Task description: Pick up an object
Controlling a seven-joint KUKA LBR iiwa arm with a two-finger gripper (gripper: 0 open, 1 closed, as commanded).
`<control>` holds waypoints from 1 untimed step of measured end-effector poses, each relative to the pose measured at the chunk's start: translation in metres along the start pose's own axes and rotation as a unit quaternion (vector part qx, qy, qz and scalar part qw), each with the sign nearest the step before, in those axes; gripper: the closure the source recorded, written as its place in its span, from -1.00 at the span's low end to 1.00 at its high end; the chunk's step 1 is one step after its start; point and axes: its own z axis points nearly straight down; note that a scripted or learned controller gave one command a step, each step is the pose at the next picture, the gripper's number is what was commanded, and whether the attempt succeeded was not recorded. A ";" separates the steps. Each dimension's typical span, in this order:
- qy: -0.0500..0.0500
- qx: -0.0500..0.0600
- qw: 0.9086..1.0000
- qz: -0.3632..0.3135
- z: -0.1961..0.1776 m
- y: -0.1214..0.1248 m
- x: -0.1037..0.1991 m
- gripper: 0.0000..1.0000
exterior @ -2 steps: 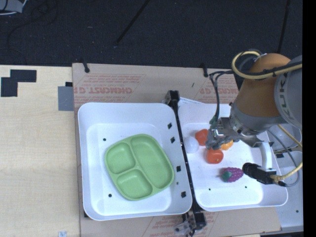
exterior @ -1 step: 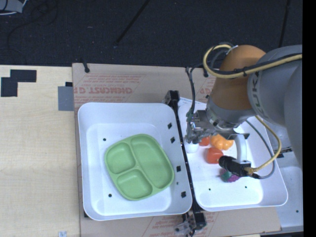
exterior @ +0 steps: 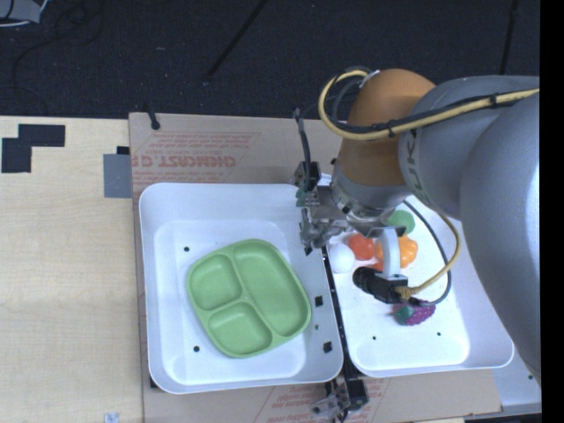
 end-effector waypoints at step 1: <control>0.000 0.000 1.000 0.000 -0.009 0.006 0.046 1.00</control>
